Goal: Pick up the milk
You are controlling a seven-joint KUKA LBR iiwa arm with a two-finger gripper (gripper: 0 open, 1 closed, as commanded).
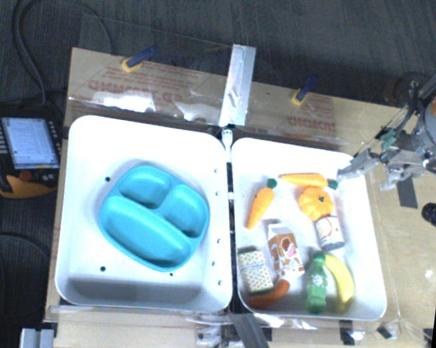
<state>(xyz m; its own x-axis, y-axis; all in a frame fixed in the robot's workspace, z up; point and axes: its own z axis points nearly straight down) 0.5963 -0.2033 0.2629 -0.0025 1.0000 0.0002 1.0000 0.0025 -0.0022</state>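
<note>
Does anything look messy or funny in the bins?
Nothing looks spilled or broken. The toy food is just heaped together in the right bin: the milk carton lies tilted among a banana, a green bottle and carrots.

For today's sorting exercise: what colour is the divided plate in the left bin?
Light blue plate, seen in the camera view.
</note>
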